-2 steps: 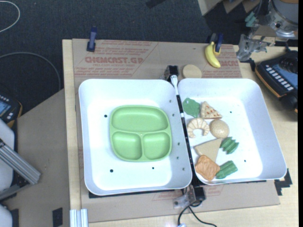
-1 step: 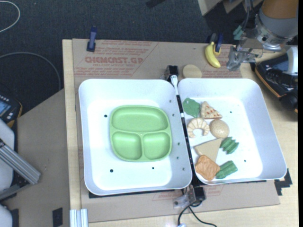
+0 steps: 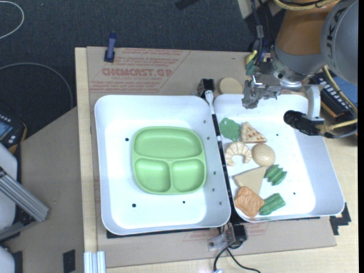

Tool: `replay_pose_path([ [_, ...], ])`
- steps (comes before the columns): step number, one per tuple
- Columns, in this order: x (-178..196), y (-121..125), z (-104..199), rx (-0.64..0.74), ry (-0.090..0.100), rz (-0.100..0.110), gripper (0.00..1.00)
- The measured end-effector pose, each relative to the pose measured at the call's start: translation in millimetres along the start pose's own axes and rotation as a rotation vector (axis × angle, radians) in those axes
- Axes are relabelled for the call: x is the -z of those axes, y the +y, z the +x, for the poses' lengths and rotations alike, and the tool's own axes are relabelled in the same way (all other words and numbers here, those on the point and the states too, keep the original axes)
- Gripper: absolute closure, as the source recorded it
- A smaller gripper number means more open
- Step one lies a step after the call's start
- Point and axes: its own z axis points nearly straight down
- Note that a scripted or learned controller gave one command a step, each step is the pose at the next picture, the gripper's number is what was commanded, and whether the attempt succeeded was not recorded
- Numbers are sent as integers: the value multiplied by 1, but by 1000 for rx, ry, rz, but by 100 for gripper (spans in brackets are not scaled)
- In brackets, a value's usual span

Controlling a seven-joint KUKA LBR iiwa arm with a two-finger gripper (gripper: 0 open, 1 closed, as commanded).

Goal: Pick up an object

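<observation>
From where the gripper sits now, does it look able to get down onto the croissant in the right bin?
Probably yes. The gripper hangs over the right bin's far edge, and the croissant lies uncovered nearer the camera. A pizza slice and a round bun crowd it, so finger room looks tight.

We note both white bins [image 3: 114, 203] look like smooth, slightly glossy plastic. The green divided tray [image 3: 169, 158] appears matt plastic. The board beneath [image 3: 142, 70] reads as printed brown cardboard. The croissant [image 3: 238, 152] looks like moulded, glossy plastic.
</observation>
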Motion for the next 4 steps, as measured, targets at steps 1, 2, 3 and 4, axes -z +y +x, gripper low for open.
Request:
replay_pose_path([
  [1, 82, -69, 41, -1, -1, -15, 100],
  [2, 29, -121, 74, -3, -2, 2, 100],
  [3, 8, -152, 126, 0, -2, 0, 100],
  [4, -64, -151, 102, -10, -6, 3, 100],
])
